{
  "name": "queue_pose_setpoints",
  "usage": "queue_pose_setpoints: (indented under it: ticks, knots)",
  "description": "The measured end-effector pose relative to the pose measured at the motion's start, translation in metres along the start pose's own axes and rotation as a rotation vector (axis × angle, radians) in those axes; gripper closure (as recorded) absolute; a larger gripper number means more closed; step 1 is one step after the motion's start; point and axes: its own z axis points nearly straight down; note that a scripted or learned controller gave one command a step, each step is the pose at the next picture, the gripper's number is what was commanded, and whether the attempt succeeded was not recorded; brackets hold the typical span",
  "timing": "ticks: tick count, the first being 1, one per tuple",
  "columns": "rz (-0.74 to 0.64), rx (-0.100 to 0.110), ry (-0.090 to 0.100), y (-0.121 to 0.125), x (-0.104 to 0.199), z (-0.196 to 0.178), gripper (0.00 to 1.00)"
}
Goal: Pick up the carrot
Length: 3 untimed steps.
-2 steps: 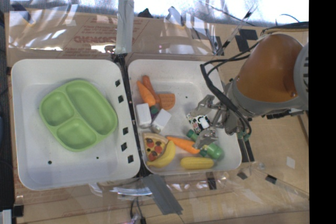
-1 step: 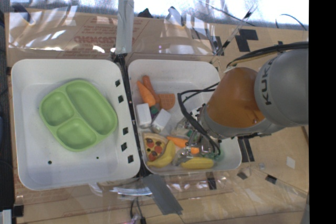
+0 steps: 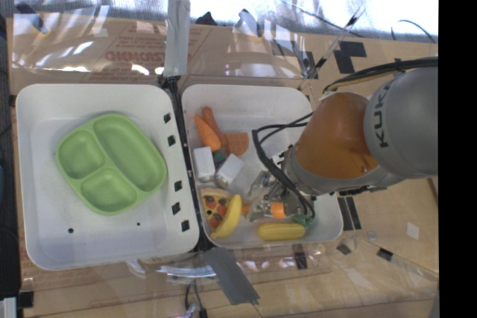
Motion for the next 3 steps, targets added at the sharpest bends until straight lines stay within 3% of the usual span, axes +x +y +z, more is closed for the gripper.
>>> queue_pose_setpoints:
  ticks: [1,3]
  knots:
    - [-0.056,0.003,-0.010,-0.019,-0.004,-0.105,1.00]
    - [-0.063,0.001,-0.008,-0.017,-0.006,-0.122,1.00]
